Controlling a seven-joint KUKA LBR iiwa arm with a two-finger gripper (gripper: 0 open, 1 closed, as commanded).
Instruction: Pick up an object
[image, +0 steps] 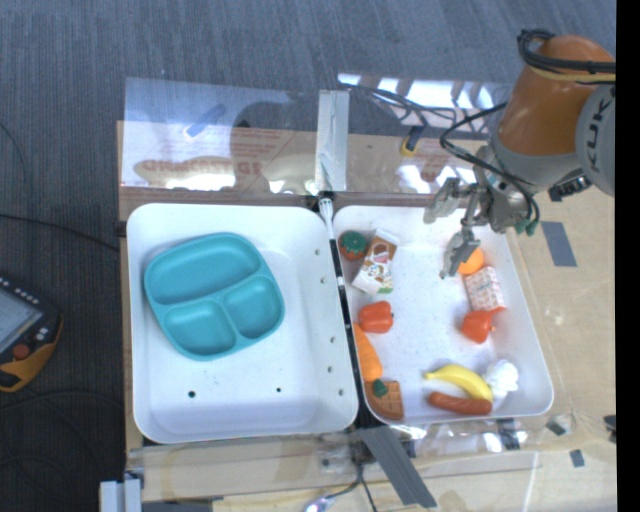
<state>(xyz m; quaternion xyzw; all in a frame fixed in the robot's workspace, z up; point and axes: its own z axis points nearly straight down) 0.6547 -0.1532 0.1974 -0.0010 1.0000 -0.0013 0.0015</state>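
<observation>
Several small objects lie in the right bin (535, 385): an orange piece (472, 260) and a pink carton (483, 288) near the far right wall, a red pepper (477, 325) below them, a banana (458, 380) and sausage (460, 403) at the near edge, a tomato (375, 316) and white carton (377, 268) toward the divider. Above the orange piece hangs the gripper (462, 232), fingers spread and gripping nothing, one fingertip just beside that piece. Beside this bin, the left bin (200, 400) bears a teal divided plate (212, 293).
</observation>
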